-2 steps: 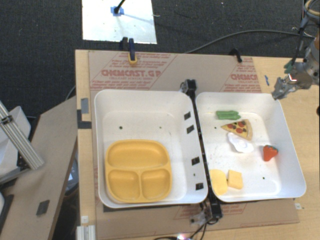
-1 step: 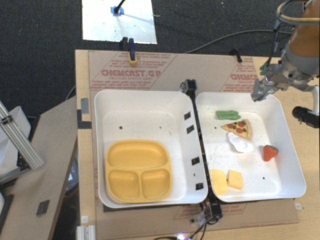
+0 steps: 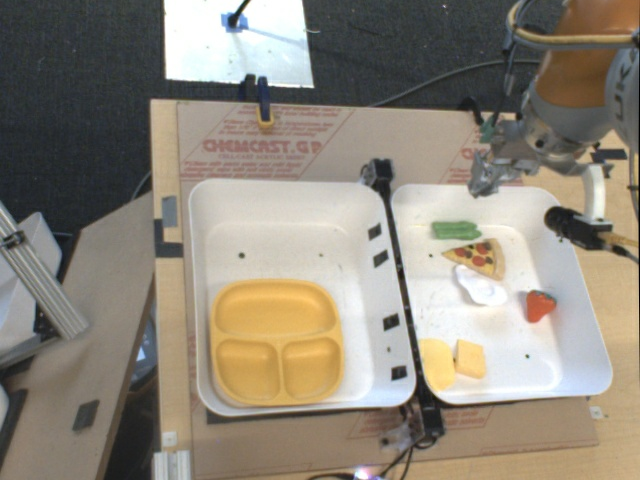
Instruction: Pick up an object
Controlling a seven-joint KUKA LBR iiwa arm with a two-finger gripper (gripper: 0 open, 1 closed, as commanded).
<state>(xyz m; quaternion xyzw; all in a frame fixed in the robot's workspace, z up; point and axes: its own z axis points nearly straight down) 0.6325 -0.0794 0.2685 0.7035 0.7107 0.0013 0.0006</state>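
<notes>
The right bin [image 3: 575,368] holds several toy foods. A green piece [image 3: 455,230] lies near its far wall, with a pizza slice [image 3: 478,257] just in front of it and a white piece [image 3: 481,288] below that. A red piece [image 3: 540,306] sits toward the right wall. A pale yellow round piece [image 3: 435,363] and a yellow block [image 3: 470,359] lie by the near wall. My gripper [image 3: 487,182] hangs over the bin's far rim, above and behind the green piece, with nothing visibly in it.
The left bin [image 3: 230,218] holds a yellow divided tray [image 3: 278,341]. A black divider [image 3: 392,288] with clips runs between the two bins. A blue and yellow clamp [image 3: 263,101] stands on the board behind the left bin.
</notes>
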